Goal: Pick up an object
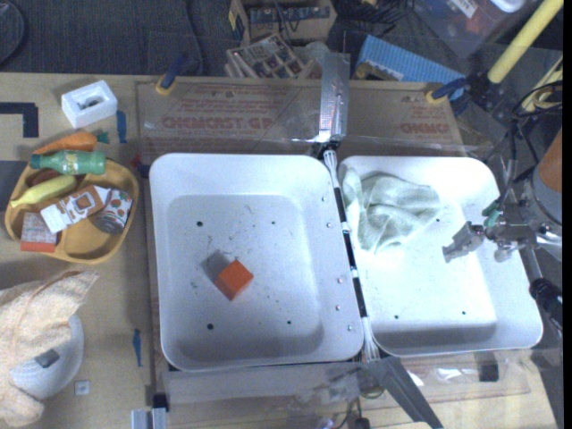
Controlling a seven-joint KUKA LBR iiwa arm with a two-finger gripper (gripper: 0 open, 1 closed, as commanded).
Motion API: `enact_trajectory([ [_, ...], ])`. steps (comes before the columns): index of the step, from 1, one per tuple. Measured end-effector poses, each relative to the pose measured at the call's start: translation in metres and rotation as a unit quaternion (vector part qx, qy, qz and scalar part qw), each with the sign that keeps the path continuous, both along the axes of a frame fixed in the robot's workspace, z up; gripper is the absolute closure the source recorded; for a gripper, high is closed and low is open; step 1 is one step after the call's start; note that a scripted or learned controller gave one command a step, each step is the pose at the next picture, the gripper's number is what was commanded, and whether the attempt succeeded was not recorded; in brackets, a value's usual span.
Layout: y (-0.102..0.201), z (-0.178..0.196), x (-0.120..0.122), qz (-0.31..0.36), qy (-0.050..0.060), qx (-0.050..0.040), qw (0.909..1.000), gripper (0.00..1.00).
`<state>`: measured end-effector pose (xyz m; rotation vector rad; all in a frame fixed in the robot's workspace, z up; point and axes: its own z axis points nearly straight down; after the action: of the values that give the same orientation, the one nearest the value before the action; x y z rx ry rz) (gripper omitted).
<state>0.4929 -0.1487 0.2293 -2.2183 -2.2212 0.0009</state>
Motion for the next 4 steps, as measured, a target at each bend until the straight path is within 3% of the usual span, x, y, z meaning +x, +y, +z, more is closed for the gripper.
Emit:
enact_trajectory([
  [1,-0.008,0.005,-0.013,0.123,-0.001,0.0001,0.9924,0.0],
  [2,-0.016,0.089,-0.013,0.145,-0.003,-0.0015,0.9895,0.0],
  [3,0.032,0.094,0.068,-0.04,-0.003,-0.0017,0.9992,0.0],
  [4,0.114,0.002,0.119,-0.009,0.0,-0.0007,1.0,0.0],
])
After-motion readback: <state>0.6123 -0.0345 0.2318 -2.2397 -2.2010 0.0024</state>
